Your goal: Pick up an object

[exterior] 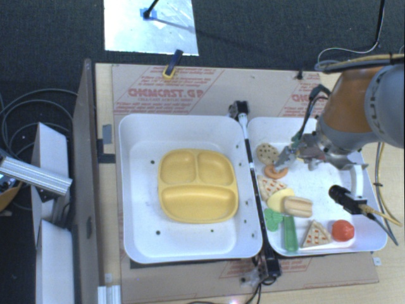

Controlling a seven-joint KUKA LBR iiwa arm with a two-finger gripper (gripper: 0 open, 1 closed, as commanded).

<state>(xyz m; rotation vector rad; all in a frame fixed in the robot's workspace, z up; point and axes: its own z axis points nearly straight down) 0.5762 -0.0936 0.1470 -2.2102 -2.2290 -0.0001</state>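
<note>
Gripper (286, 159) low over the right bin (319, 185), tip right at the orange ring (274, 172). The ring lies flat near the bin's left wall, about midway up that side. In this slanted view it reads as an oval, its long axis running roughly left to right with a slight upward tilt toward the gripper. The ring's upper right edge is covered by the gripper tip, so contact is hard to judge, and I cannot tell whether the gripper is open or closed, or whether it has hold of anything.

It's crowded round there: a round cookie (267, 151) just above the ring and a pizza slice (271, 186) just below, both tight to the left wall. Further down sit a bread roll (297, 205), a green stick (289, 233), a second wedge (314, 235) and a red ball (343, 230) along the bottom edge.

Open floor lies in the middle and upper right of this bin, under the arm (361, 106), which hides that corner. The left bin (142, 189) holds a yellow plate (197, 185) in its centre, with bare white floor all round it.
</note>
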